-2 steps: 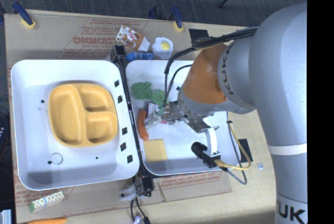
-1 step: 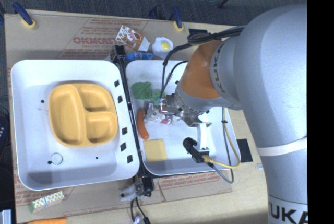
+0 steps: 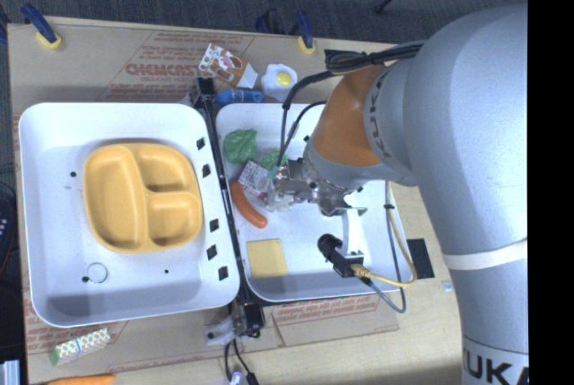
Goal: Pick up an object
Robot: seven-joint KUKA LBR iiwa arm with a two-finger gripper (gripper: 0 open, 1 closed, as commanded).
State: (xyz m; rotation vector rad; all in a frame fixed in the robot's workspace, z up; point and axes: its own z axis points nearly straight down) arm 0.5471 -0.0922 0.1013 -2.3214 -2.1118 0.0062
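My gripper (image 3: 280,191) reaches down into the right bin (image 3: 309,280), its tip low among a small cluster of objects. Right at the tip lies a clear wrapped packet with red and green print (image 3: 256,178). An orange-red sausage-like piece (image 3: 248,205) lies just left and below it. A green leafy piece (image 3: 239,144) sits at the bin's upper left. A flat pale-yellow square (image 3: 266,257) rests near the bin's front. The wrist and orange band (image 3: 345,127) hide the bin's middle and right part.
The left bin (image 3: 45,195) holds a yellow divided tray (image 3: 142,193). Behind the bins on the bench lie a small printed carton (image 3: 218,62), a blue item (image 3: 238,95) and a white-and-yellow egg-like toy (image 3: 280,78). A black cable plug (image 3: 334,254) hangs over the right bin.
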